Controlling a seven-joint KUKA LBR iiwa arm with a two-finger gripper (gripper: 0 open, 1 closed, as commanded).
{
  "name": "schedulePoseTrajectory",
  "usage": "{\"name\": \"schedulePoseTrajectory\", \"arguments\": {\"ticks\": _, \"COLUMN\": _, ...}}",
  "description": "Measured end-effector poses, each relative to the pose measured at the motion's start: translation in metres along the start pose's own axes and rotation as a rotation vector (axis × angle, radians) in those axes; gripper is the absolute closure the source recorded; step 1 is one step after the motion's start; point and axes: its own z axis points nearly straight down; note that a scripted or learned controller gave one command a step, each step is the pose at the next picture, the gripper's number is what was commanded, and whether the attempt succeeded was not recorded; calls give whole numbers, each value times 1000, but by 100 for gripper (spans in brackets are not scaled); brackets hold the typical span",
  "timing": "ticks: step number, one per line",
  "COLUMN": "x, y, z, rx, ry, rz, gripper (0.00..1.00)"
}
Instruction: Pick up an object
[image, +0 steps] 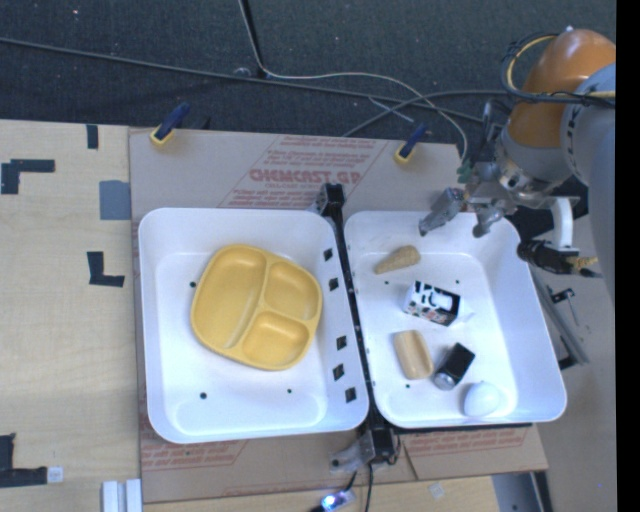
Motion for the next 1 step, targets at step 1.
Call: {"name": "schedulePoseTrajectory", "arguments": {"ticks": 1, "x": 1, "y": 3, "z": -10, "rx": -15, "ry": -2, "rz": -3, "gripper": 0}}
